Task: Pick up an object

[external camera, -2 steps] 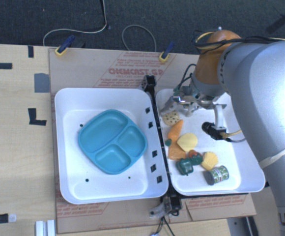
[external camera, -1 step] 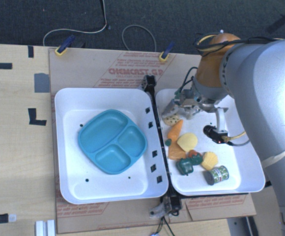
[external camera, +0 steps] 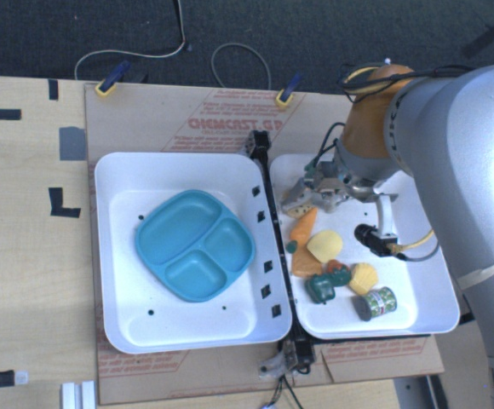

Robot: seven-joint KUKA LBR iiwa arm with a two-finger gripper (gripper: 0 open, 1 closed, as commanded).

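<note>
My gripper hangs low over the upper left part of the right bin, just above an orange carrot. Below the carrot lie a pale yellow lemon-like piece, an orange wedge, a dark green item, a small yellow item and a small can on its side. I see nothing lifted off the bin floor. The grey arm with its orange band reaches in from the right.
The left bin holds a blue divided plate. A black divider with clips runs between the bins. A black cable end hangs over the right bin. Cables lie on the dark floor behind the bench.
</note>
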